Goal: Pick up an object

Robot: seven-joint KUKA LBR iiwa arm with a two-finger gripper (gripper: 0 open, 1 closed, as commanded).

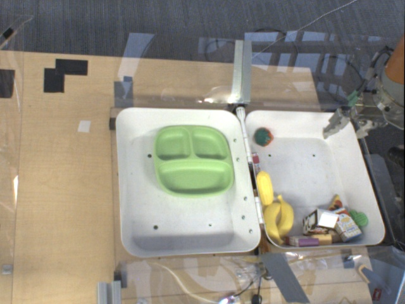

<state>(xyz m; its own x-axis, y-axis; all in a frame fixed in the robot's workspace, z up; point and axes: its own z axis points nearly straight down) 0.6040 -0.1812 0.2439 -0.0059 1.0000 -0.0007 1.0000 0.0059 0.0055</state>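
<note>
1. Two shallow white bins side by side on a wooden bench (pixel 57 189); left bin (pixel 136 233), right bin (pixel 304 163).
2. Metal divider post (pixel 239 71) standing behind the seam between the bins.
3. Black block shapes (pixel 63 73) on the bench top, far left.
4. Small pale square (pixel 84 126) left of the left bin.
5. Dark carpet (pixel 158 5) beyond the bench.
6. Thin cable (pixel 329 10) crossing the carpet, upper right.
</note>
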